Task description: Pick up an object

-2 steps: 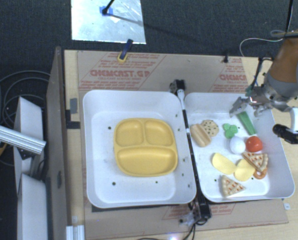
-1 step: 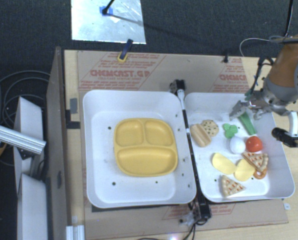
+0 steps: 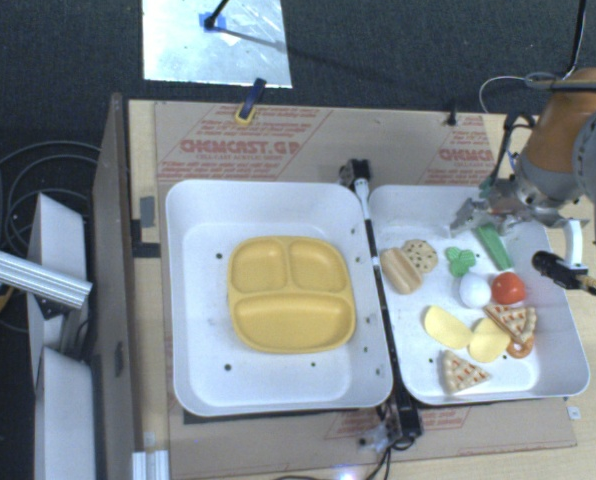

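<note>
Two shallow white plastic bins sit side by side on my bench: the left bin point(image 3: 193, 268) carries a glossy yellow divided tray point(image 3: 290, 293) with three rounded compartments, and the right bin point(image 3: 568, 353) holds a scatter of toy food. I make out a tan hot dog point(image 3: 400, 269), a speckled cookie point(image 3: 420, 255), a smooth white egg point(image 3: 474, 290), a shiny red tomato point(image 3: 509, 288), two pizza wedges point(image 3: 462, 372), yellow lemon-like pieces point(image 3: 446, 326), a knobbly green broccoli piece point(image 3: 461, 260) and a long green stick point(image 3: 495, 246). My gripper point(image 3: 490, 214) hangs over the right bin's far edge, just above the green stick; I cannot tell how far its fingers are spread or whether they grasp anything.
</note>
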Controlling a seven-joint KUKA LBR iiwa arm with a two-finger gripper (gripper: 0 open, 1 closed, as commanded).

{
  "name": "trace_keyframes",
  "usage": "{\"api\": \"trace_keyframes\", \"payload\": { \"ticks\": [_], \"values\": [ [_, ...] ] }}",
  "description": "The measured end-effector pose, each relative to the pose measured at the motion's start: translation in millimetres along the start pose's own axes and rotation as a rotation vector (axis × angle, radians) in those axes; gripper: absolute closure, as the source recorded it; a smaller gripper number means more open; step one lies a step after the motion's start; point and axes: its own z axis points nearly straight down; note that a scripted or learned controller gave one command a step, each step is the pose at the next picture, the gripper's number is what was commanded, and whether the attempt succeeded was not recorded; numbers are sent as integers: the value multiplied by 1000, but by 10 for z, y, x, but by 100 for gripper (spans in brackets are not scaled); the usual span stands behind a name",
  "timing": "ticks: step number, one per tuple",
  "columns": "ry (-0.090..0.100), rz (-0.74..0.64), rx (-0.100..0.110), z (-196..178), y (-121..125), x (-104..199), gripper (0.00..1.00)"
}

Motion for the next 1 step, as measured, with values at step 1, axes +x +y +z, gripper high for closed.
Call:
{"api": "trace_keyframes", "payload": {
  "ticks": [1],
  "values": [
    [-2,-2,-3,-126,7,-6,100]
  ]
}}
